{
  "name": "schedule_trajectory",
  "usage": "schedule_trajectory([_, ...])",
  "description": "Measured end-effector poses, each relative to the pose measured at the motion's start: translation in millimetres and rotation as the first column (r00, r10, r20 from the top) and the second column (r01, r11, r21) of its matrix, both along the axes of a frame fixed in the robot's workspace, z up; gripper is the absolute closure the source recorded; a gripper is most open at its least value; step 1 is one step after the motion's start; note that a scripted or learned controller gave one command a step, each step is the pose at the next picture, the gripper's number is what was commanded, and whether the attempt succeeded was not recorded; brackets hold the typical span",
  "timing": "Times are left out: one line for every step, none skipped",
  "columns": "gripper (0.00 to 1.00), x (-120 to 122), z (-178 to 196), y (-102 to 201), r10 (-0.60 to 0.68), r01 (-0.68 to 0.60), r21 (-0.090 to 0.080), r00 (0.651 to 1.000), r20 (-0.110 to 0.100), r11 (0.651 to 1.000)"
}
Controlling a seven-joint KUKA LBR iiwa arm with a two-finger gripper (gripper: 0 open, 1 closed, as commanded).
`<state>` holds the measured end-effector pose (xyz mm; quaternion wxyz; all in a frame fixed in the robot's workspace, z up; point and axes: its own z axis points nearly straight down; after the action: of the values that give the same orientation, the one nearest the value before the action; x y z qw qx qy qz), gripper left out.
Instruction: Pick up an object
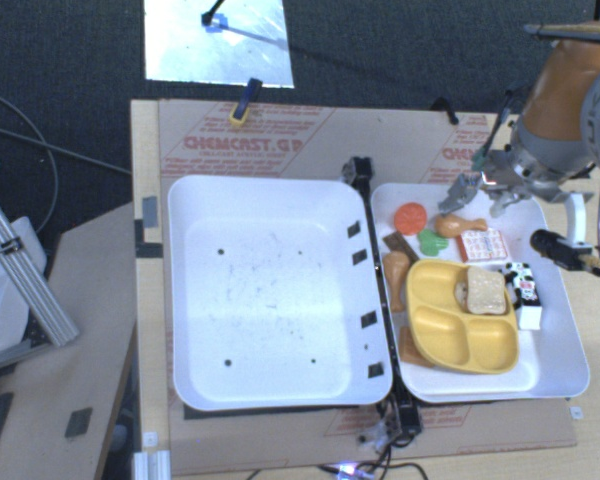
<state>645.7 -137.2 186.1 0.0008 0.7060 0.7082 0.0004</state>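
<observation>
Above the right bin (570, 363) hangs the gripper (477, 196), fingers spread, holding nothing; I'd drop straight onto the drumstick (458, 225); clear of the yellow tray (460, 336), before closing.

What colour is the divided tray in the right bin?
Yellow; the divided tray shows plainly in the camera view.

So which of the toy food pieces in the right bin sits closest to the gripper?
The orange drumstick-shaped piece, just below the gripper. The round red piece lies farther left; the bread slice rests in the yellow tray.
</observation>
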Motion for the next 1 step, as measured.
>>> schedule_trajectory([0.00, -59.6, -104.5, 6.4, -0.002, 0.002, 0.001, 1.000, 0.000, 1.000])
